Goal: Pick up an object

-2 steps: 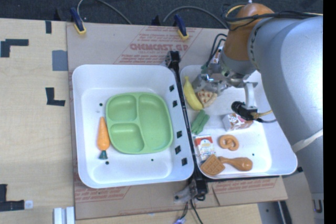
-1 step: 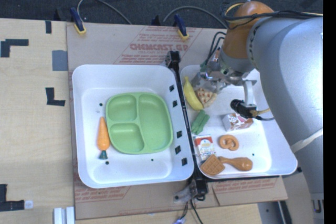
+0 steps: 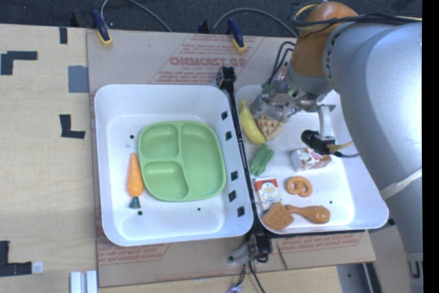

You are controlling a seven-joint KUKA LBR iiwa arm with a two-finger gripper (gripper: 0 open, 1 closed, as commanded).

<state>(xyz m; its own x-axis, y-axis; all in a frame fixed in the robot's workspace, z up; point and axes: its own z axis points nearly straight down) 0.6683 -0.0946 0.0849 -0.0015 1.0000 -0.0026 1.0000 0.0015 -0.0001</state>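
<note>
One arm [image 3: 363, 72] bends low over banana [image 3: 250, 125]; fingers' [image 3: 273, 106] spread unclear.

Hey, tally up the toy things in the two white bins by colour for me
Green: 2, divided plate, pea pod
Orange: 1, carrot
Yellow: 1, banana
Brown: 4, pizza slice, pretzel, waffle, drumstick
White and red: 2, carton, packet
Total: 10

We look down from one fixed camera above the pale wooden surface [image 3: 41, 147], tilted at a slant, far enough back to take in both shallow white bins [image 3: 164, 96] whole. The big grey arm [image 3: 384, 92] enters from our right.
</note>
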